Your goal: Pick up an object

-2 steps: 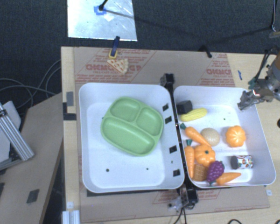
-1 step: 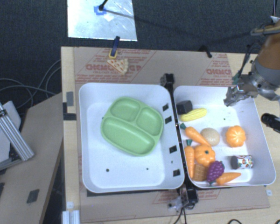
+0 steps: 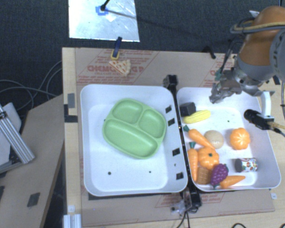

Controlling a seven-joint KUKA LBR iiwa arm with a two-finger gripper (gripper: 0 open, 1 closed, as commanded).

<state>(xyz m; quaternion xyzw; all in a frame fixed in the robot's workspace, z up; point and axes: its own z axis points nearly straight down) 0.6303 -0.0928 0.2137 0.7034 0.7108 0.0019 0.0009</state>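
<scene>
**Arm poised over the toy-food bin, nothing taken yet**

The gripper [image 3: 220,93] hangs over the far edge of the right bin [image 3: 270,161], above bare white floor; whether it is open or closed cannot be told at this angle, and nothing shows in its grip. The candidates lie crowded toward the near side: a yellow corn cob [image 3: 197,116], an orange fruit [image 3: 240,138], carrots [image 3: 198,139], purple grapes [image 3: 219,173]. The corn cob lies nearest, probably the easiest reach. The left bin [image 3: 97,175] holds only a green divided plate [image 3: 134,128], likely kept apart as a drop-off place.
</scene>
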